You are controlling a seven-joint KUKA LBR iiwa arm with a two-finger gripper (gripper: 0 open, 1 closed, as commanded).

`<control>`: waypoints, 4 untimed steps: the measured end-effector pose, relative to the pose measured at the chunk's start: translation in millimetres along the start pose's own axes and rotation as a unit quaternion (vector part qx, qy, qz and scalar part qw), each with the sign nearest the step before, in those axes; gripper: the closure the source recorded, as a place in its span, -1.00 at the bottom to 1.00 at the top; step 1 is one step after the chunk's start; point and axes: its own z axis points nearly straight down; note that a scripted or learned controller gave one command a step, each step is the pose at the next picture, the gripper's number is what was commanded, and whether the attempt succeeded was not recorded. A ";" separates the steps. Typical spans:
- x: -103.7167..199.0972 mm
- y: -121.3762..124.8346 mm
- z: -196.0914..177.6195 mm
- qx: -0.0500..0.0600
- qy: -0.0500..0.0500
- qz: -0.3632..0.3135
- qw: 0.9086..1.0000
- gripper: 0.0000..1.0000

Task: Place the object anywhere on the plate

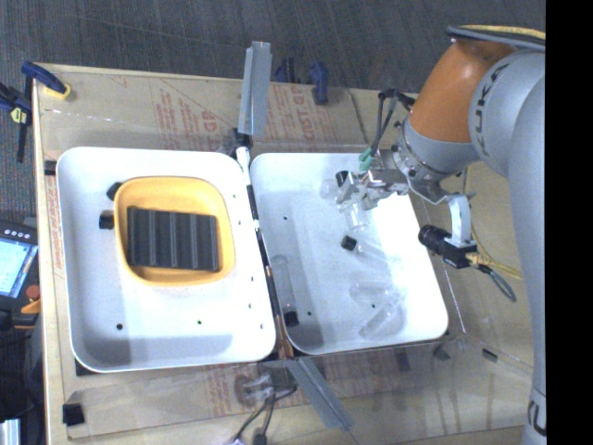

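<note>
Reaching in from the right, the grey arm with its orange band (459, 91) hangs its two-finger gripper (358, 195) over the upper middle of the right-hand bin. The gripper's tip is pale and see-through against the white floor, so whether it is open or closed cannot be told, and nothing can be seen held in it.

At the far left edge of the bench lies a small dark device with a lit blue screen (13, 265). A blue and yellow clamp (42, 77) grips the plywood board at its upper left corner. The left shallow white bin (88, 323) holds a rounded-square yellow plate (139, 193), set in the bin's upper half. A dark grey ridged rectangular block (174, 239) lies flat on the plate and covers most of its middle. Two small black bits sit on the bin floor just beside the plate's left rim.

A grey metal bar (255, 86) stands up behind the seam where the two bins meet. The right shallow white bin (306, 336) carries a small black piece (349, 243) on its floor, just below the gripper and well apart from the plate. Nearer the bin's lower right corner lies a clear plastic object (380, 311), hard to make out against the white.
</note>
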 end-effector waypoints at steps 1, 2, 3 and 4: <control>47.8 -9.6 29.0 0.001 0.001 -0.161 0.987 1.00; 113.1 40.4 26.1 -0.001 0.000 -0.265 0.964 1.00; 134.2 24.8 26.9 0.001 0.001 -0.379 0.925 1.00; 200.3 27.0 26.8 0.001 0.000 -0.425 0.905 1.00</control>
